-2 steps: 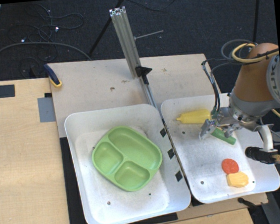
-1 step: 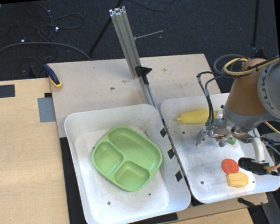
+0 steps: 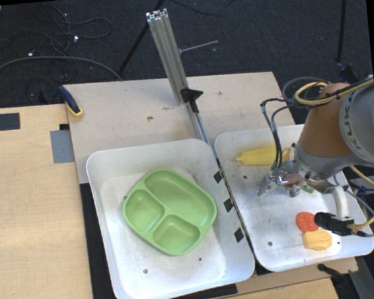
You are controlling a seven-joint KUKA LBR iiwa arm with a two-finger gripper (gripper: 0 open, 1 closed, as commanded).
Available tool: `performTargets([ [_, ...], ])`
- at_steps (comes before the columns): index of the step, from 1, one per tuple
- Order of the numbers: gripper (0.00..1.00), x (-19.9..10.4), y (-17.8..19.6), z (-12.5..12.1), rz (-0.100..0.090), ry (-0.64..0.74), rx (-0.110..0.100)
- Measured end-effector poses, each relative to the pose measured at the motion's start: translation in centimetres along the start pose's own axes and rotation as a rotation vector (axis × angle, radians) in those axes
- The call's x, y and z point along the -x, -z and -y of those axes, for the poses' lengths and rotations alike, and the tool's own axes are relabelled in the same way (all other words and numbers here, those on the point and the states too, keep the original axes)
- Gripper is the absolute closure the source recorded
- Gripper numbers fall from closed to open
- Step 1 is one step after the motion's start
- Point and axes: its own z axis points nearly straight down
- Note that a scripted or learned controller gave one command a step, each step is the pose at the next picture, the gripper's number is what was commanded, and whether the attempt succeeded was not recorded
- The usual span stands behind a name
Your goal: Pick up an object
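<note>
Two shallow white bins sit side by side on the bench, the left bin (image 3: 119,265) and the right bin (image 3: 275,230) meeting along a seam that carries three small black clips (image 3: 227,204). Left bin: one green divided plate (image 3: 170,210), three compartments, lying flat and turned at a diagonal, roughly in the middle of the bin. Right bin: three small pieces. A long yellow piece (image 3: 257,156) lies toward the far left part of that bin, lengthwise left to right. A small red piece (image 3: 305,219) lies toward the near right, and a yellow block (image 3: 317,240) sits just near of it, close to or touching it; contact cannot be settled at this resolution. The arm (image 3: 335,136) reaches in from the right, its orange band over the far right edge of the right bin. The gripper (image 3: 285,182) is low over the middle of the right bin, just to the near side of the long yellow piece and well to the far side of the red piece. Whether the gripper is apart or together cannot be told from this slant; its metal parts blur against the white floor. Beyond the bins, an aluminium post (image 3: 167,54) rises from a pale board (image 3: 130,111), and a blue and yellow tool (image 3: 70,101) lies at that board's far left corner.
</note>
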Motion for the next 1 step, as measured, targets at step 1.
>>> performTargets([
  [1, 1.0, -0.21, 1.13, -0.22, -0.005, -0.002, 0.006],
])
